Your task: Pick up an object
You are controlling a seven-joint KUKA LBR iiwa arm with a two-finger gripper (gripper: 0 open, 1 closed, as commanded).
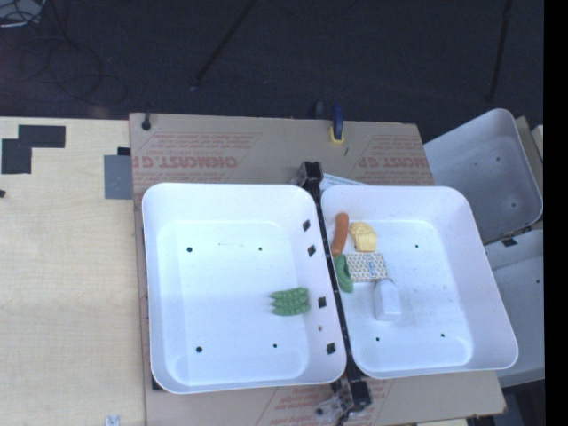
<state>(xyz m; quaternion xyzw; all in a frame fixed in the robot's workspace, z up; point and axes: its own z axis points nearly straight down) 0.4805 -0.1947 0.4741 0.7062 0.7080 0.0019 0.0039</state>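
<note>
At the near edge, a small metal clamp [349,404] at the seam between the bins, sitting on a brown cardboard sheet [222,149] printed with reddish lettering.

Two shallow white bins, side by side and touching along a row of black clips. In the left bin [173,207], one object: a green pea pod [290,302], lying flat near the bin's right wall, towards the near half. In the right bin [466,238], five objects, all crowded along its left side. Nearest, a pale whitish block [386,301]. Just beyond it, a speckled packet [366,266], touching or nearly touching the block. Beside the packet, against the dividing wall, a small dark green piece [343,274]. Farther on, an orange carrot-shaped piece [340,233], lying lengthwise along the wall, and just to its right a yellow piece [363,236].

Left of the cardboard, a pale wooden benchtop [62,282] with black patches [35,142] and one grey patch [116,176]. To the right of the bins, a tilted light grey panel [484,171]. At the cardboard's far edge, a blue and yellow clamp [336,124]. Beyond the bench, dark floor [266,34] with loose cables [35,7] in the far left corner.
</note>
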